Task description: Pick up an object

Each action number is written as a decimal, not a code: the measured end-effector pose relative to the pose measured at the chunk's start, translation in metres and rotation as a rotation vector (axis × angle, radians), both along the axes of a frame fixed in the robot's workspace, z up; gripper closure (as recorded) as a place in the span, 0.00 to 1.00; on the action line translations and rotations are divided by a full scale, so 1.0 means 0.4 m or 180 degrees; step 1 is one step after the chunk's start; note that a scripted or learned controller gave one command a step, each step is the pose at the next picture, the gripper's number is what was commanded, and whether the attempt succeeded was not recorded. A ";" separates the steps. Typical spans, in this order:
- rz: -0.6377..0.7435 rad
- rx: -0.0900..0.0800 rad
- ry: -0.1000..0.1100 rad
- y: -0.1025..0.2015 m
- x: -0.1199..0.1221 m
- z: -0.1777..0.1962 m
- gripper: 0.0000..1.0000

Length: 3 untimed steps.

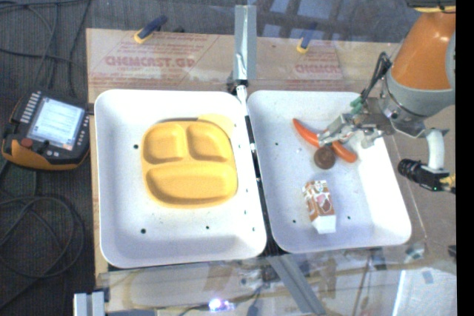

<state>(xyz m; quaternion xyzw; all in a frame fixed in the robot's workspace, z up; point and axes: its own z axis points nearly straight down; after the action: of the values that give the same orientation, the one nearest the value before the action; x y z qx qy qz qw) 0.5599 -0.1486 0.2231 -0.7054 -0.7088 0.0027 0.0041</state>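
While the pincer (335, 135) hangs low in the right bin (385, 226) toward its back edge, its fingers straddle an orange carrot (305, 131), seemingly grasping it. A brown disc (324, 157) lies just beside; a small carton (319, 205) sits nearer the front edge. A yellow tray (189, 163) occupies the left bin (118, 233).

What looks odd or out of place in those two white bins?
Little stands out. The small carton in the right bin lies tipped on its side. The yellow divided tray sits slightly askew in the left bin. The gripper is over the orange carrot and a brown round piece.
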 end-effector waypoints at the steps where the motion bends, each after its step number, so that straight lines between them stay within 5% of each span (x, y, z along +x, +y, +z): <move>1: -0.0124 -0.0002 -0.0027 -0.021 -0.062 -0.325 0.00; 2: -0.0575 -0.0028 -0.0100 0.002 -0.161 -0.332 0.00; 3: -0.0573 -0.0022 -0.0098 0.000 -0.158 -0.313 1.00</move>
<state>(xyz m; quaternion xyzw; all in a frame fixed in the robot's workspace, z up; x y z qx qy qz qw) 0.4967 -0.1485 0.0979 -0.7662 -0.6425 -0.0060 -0.0090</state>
